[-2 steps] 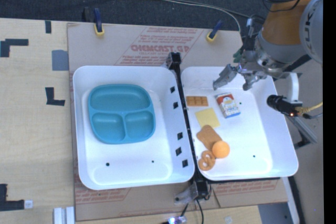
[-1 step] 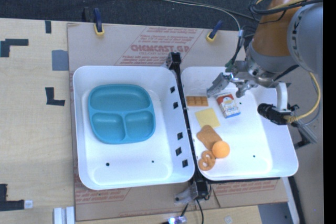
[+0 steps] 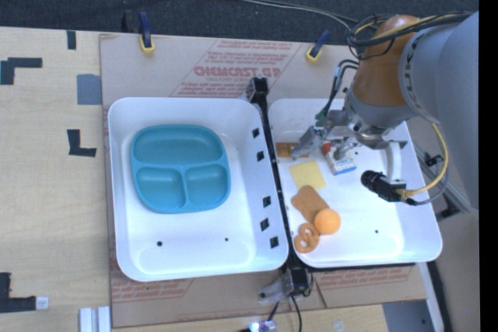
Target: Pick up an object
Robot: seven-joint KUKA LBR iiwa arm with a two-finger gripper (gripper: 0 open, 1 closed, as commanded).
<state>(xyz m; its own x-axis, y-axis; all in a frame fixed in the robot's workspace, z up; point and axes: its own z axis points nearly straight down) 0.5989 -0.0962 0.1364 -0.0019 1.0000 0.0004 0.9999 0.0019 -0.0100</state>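
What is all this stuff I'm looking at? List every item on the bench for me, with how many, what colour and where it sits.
bins: two, white, side by side on the bench
divided plate: one, blue, in the left bin
yellow square slice: one, pale yellow, right bin, near its left wall
brown slice: one, tan, right bin, just below the yellow square slice
orange ball: one, orange, right bin, beside the brown slice
pretzel: one, light brown, right bin, near its front left corner
clamps: two, blue and yellow, on the board's far edge
arm: one, grey with orange band, over the right bin
gripper: one, dark, above the right bin's far part
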